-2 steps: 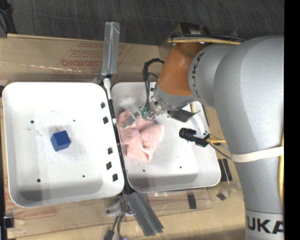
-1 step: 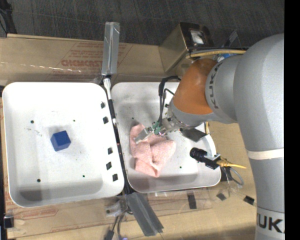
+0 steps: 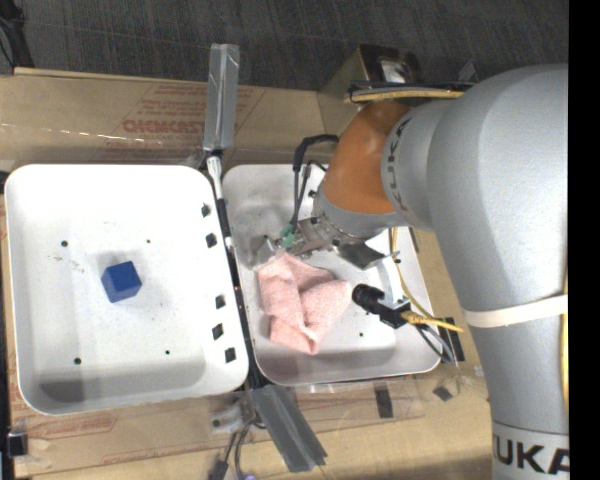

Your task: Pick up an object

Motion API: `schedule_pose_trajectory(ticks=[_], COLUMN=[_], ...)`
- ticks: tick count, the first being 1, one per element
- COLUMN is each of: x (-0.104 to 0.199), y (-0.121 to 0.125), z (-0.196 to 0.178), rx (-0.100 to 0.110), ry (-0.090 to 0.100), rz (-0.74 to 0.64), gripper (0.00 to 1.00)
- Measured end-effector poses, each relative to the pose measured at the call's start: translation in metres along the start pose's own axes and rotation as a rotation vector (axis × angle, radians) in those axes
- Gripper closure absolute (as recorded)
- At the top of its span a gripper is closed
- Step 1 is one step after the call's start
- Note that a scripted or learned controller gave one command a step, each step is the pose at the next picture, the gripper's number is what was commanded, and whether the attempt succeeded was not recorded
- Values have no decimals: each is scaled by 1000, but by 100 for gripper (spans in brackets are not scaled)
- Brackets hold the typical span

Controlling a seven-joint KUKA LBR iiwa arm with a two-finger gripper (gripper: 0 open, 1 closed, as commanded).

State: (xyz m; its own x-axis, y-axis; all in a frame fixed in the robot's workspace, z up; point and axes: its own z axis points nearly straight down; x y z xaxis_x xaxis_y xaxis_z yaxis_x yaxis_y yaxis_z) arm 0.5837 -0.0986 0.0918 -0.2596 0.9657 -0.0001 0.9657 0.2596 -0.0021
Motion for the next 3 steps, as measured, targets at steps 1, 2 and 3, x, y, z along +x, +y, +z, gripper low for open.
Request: schedule_pose_trajectory(ticks=[1, 2, 3], x=[-11, -14, -4], y=[25, -33, 21], z=[-62, 1, 0], rx=[-1, 2, 1], ry=[1, 1, 1], rz=[45, 18, 23], gripper=[0, 0, 0])
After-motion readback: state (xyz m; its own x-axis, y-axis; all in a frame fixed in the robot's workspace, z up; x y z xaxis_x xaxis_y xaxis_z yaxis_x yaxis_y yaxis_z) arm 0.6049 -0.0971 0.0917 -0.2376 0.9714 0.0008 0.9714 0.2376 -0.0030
